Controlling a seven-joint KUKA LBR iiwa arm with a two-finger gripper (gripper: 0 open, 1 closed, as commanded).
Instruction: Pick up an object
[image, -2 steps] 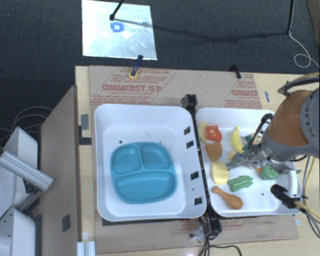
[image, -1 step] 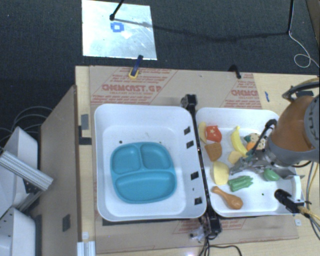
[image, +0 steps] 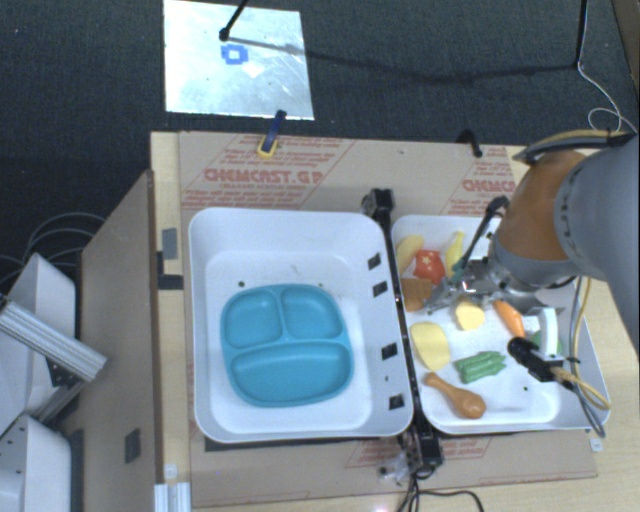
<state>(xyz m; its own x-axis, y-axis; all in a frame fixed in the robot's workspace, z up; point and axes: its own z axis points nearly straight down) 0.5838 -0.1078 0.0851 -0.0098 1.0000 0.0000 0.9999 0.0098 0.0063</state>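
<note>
While the grey arm with its orange band (image: 535, 200) reaches in over the right-hand shallow white bin (image: 545, 405), the jaws (image: 452, 288) hang low among the toy food; I cannot tell whether they are wide, narrow or holding anything. Just above the jaws sits a red plastic tomato-like piece (image: 429, 264), with a pale yellow banana-shaped piece (image: 455, 246) beside it. Touching or nearly touching the jaws on their left is a brown rounded piece (image: 416, 293). Just below and right lies a small yellow lump (image: 470, 318), next to an orange carrot (image: 510, 319). Further below rest a yellow oval slice (image: 432, 345), a green ridged vegetable (image: 480, 366) and a tan drumstick (image: 456, 394). Well to the left, the left-hand white bin (image: 215, 240) on the desk holds a blue divided plastic tray (image: 288, 343)
</note>
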